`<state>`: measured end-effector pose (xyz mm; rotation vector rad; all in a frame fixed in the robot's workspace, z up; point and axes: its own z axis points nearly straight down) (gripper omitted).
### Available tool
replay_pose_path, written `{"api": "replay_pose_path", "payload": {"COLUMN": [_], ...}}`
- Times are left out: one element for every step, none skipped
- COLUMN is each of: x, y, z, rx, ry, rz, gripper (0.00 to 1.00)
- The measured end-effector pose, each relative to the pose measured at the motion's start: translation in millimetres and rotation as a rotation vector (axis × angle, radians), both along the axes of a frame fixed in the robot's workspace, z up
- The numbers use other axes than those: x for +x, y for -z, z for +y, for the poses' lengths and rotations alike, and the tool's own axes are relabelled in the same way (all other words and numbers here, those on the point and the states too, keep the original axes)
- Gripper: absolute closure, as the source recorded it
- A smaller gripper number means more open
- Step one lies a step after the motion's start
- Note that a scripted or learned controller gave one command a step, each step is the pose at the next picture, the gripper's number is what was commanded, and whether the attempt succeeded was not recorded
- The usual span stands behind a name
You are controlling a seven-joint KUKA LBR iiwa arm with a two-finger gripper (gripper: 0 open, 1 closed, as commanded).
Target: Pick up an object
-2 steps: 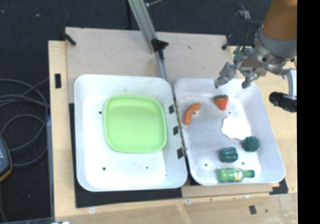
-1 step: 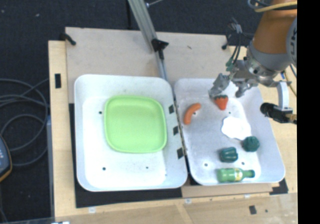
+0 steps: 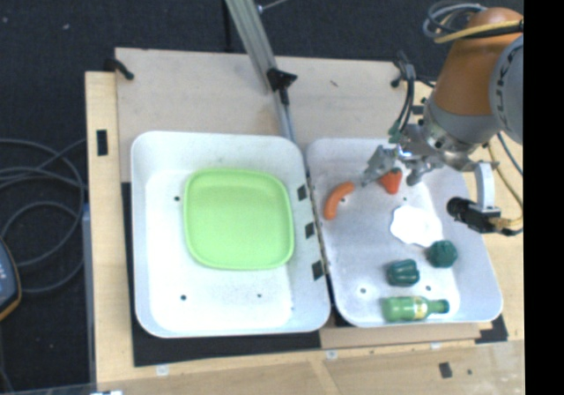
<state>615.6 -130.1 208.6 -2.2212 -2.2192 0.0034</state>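
gripper (image 3: 394,166) seen over right bin (image 3: 352,160), metal fingers spread, nothing clasped | small red piece (image 3: 391,181) just under fingertips | curved orange sausage (image 3: 337,199) lies left | smooth green square plate (image 3: 238,219) in left bin (image 3: 159,208)

No readable text, labels or numbers anywhere

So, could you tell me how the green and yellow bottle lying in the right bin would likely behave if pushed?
The green and yellow bottle lies on its side, so a push across its length would probably roll it. It looks like small plastic, likely light. Its rounded body may slip between fingers.
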Motion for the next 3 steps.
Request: {"api": "replay_pose_path", "payload": {"x": [5.6,6.7,4.5], "y": [44.8,31.7,-11.5], "z": [2.1,1.4,3.0], "rx": [0.000,0.000,0.000], "ry": [0.000,0.001,-0.001], "rz": [0.001,-0.005,-0.007], "gripper": [0.00,1.00,1.00]}}
